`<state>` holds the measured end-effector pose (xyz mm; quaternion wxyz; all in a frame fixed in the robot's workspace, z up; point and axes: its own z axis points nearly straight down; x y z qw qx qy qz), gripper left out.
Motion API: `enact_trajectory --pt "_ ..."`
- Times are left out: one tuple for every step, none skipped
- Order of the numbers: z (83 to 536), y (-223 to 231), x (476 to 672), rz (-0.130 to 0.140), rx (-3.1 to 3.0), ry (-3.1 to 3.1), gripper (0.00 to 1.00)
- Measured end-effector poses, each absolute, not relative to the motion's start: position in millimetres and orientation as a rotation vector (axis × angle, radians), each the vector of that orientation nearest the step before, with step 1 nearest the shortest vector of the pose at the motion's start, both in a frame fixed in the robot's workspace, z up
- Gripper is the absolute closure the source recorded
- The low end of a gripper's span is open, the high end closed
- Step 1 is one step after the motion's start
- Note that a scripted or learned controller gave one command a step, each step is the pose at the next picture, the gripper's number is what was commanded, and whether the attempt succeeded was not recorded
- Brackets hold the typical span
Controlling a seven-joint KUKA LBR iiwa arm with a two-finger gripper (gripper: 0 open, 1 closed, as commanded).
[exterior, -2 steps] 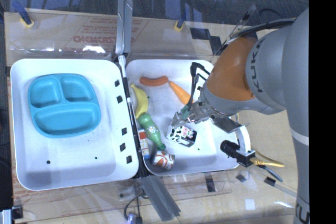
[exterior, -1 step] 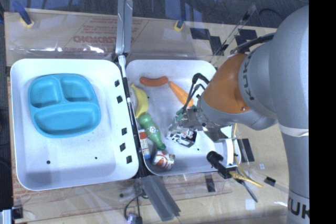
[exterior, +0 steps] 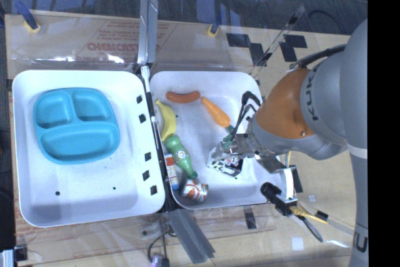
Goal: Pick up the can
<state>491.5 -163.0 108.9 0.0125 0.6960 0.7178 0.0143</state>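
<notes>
The can (exterior: 194, 191), white and orange-red with a silver end, lies on its side at the near edge of the right bin (exterior: 206, 79). My gripper (exterior: 229, 148) hangs low in that bin's right half, up and to the right of the can and well apart from it. Directly under the gripper lies a black-and-white patterned object (exterior: 225, 165). The arm's orange band (exterior: 282, 114) and grey wrist cover the bin's right wall.
A green bottle (exterior: 180, 155), a yellow banana (exterior: 166, 120) and a small red-and-white pack (exterior: 170, 171) line the right bin's left wall. A sausage (exterior: 183, 97) and a carrot (exterior: 216, 112) lie farther back. The left bin (exterior: 25, 134) holds a blue divided plate (exterior: 76, 124).
</notes>
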Motion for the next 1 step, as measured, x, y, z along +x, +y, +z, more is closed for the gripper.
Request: enact_trajectory --pt "108.5 -125.6 488.2 0.030 2.328 2.041 1.00"
